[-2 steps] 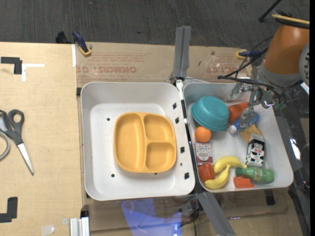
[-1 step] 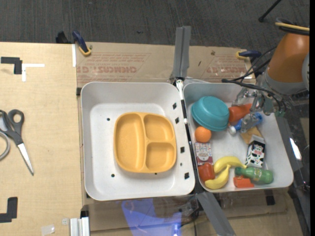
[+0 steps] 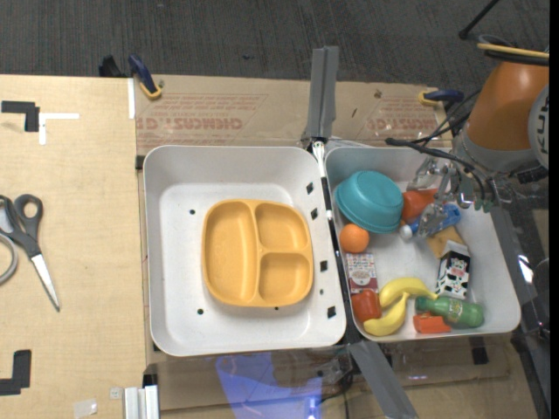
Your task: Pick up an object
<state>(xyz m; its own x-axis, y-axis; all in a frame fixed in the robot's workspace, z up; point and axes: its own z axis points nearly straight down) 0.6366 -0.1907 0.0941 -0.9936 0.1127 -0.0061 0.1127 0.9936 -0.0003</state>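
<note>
- The gripper (image 3: 434, 201) hangs low over the right bin (image 3: 500, 250), near its back. I cannot tell how it is set.
- Right by it sit an orange-red thing (image 3: 417, 204) and a small blue and white thing (image 3: 425, 223).
- A teal bowl (image 3: 370, 201) lies upside down at the back left of that bin, with an orange ball (image 3: 354, 237) just in front.
- A banana (image 3: 395, 304), a green bottle (image 3: 456, 311) and a little cow carton (image 3: 452, 273) lie near the front.
- The left bin (image 3: 166, 260) holds a yellow tray (image 3: 258, 253).
- Scissors (image 3: 31, 243) lie on the bench, far left.
</note>
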